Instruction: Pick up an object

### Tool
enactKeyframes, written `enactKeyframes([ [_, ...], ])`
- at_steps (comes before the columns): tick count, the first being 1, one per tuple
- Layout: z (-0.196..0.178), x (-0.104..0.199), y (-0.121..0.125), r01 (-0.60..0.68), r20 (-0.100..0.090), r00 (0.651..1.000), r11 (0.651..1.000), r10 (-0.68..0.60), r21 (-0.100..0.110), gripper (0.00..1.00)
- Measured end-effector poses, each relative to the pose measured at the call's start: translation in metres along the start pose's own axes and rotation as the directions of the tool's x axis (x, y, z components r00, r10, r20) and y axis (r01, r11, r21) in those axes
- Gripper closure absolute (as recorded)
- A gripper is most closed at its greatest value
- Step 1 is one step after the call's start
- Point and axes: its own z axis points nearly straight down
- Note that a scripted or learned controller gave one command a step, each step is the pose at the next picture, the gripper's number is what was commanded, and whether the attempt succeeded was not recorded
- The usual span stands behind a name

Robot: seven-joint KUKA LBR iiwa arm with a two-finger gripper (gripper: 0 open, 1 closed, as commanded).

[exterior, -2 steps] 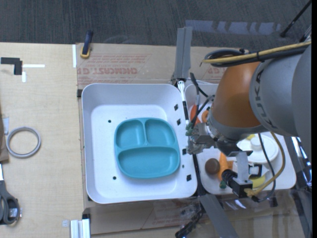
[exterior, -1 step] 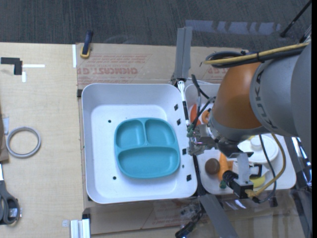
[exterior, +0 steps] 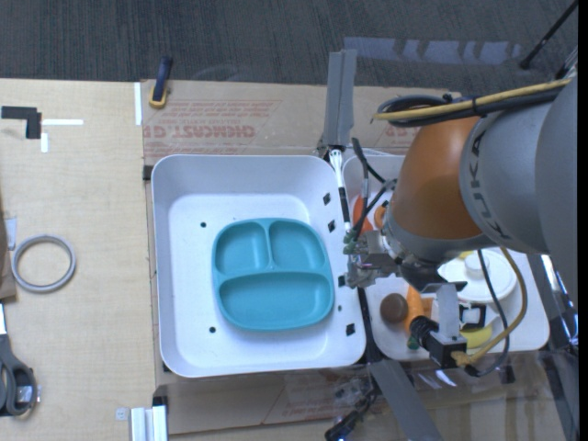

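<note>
Objects to pick, a white plate (exterior: pixel 491 274), a brown ball (exterior: pixel 394 308) and orange bits (exterior: pixel 415 299), sit in the right bin (exterior: pixel 386 343) under the big arm (exterior: pixel 478 182), likely reaching there for one, but its pincer's grip I cannot tell.

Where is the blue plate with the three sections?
The blue plate lies flat in the middle of the left white bin, left of the arm.

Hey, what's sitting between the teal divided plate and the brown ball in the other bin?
In the camera view, the bins' adjoining white walls lie between the teal divided plate and the brown ball, with the arm's wrist hardware just above that line.
</note>
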Motion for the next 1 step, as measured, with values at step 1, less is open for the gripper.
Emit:
enactKeyframes([
  [1,0.0000,-0.0039,0.0002,0.000,0.000,1.000,1.000,0.000,0.000,1.00],
])
